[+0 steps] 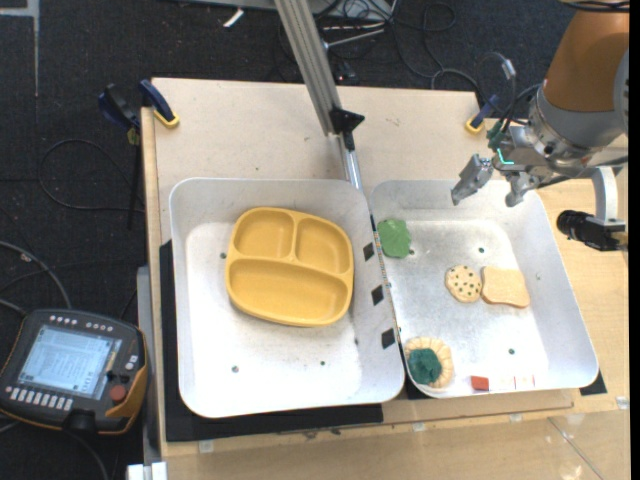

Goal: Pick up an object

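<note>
**Robot arm poised over the right bin of food items**

A pale wooden surface (250, 128) carries two shallow white bins side by side. The left bin (200, 368) holds a yellow divided plate (290, 266) with three compartments, lying flat near the bin's middle.

The right bin (560, 348) holds several small food-like objects. A green leafy piece (393, 237) lies at the bin's far left edge, close to the divider between the bins. A round spotted cookie (463, 283) sits near the centre, just beside a slice of toast (505, 288) on its right. At the near left corner rests a round pale item with a dark green top (428, 362). A small red piece (480, 382) lies near the front rim.

The grey and orange arm (585, 68) reaches in from the far right. Its end effector (492, 186) hangs above the far edge of the right bin, fingers spread apart and grasping nothing, well apart from the cookie and toast.

A teach pendant (70, 368) lies on the floor at the near left.
</note>
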Action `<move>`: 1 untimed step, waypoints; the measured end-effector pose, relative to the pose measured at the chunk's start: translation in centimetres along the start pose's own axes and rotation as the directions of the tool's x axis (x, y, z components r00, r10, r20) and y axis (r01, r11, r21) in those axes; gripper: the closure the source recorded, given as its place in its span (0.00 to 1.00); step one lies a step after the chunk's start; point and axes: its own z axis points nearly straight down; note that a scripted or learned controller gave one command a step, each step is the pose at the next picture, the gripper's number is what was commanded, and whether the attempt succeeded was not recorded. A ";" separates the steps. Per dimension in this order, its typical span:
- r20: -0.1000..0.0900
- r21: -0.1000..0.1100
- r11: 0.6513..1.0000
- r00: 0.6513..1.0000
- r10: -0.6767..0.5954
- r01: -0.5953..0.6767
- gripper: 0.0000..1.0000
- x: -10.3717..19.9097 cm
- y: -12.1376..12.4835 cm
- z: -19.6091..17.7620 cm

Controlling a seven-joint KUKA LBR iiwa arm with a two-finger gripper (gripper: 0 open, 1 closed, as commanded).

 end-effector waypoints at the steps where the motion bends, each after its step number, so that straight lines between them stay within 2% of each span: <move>1: 0.001 0.006 1.000 1.000 0.002 -0.002 0.00 -0.2 0.8 5.9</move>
